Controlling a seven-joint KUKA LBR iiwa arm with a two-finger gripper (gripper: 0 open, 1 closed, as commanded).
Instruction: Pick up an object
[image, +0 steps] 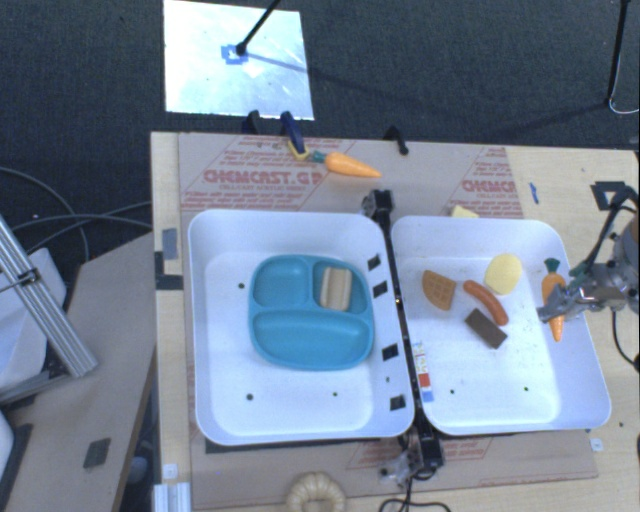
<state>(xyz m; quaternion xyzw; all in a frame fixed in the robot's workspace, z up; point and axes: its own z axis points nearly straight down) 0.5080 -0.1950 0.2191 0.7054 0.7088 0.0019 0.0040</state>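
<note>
Camera view, nr edge: brown block (486, 328) in rt bin (520, 410); then sausage (485, 302), waffle (438, 289), yellow piece (504, 272); gripper (562, 305) at rt rim, clamped on carrot (553, 298); farther, 2nd carrot (348, 165) on board.

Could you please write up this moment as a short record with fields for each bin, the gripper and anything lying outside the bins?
left bin: blue divided plate with a tan bread-like piece in its upper right compartment
right bin: waffle-like piece, sausage, brown block, yellow round piece, carrot
gripper: at the right bin's right edge, over the carrot; grasp not discernible
outside bins: second carrot on the board behind the left bin; ring-shaped item at the front edge
</note>
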